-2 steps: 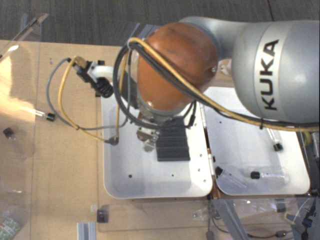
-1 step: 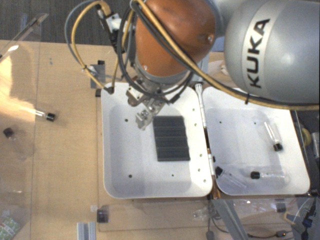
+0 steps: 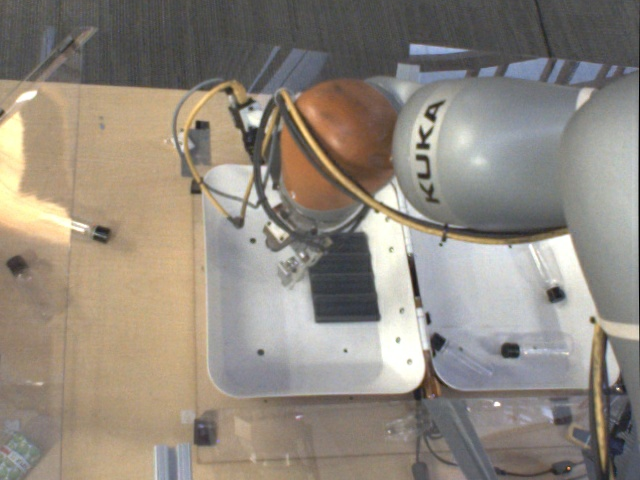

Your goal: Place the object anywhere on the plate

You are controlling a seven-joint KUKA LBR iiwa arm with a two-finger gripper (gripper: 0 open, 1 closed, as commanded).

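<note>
My gripper (image 3: 293, 261) hangs low over the left white bin (image 3: 240, 358), just under the orange wrist band (image 3: 335, 143). It sits at the upper left corner of a dark ribbed rectangular slab (image 3: 345, 283) that lies flat on the bin floor. The wrist and cables hide the slab's top edge. I see nothing held in the gripper. In the right bin (image 3: 480, 298) lie a clear tube with a black cap (image 3: 548, 273) and a second capped tube (image 3: 532, 349).
The grey arm (image 3: 500, 158) covers the back of both bins. A small capped tube (image 3: 90, 231) and a black bit (image 3: 15, 265) lie on the wooden bench to the left. A black piece (image 3: 437, 344) sits at the right bin's near left corner.
</note>
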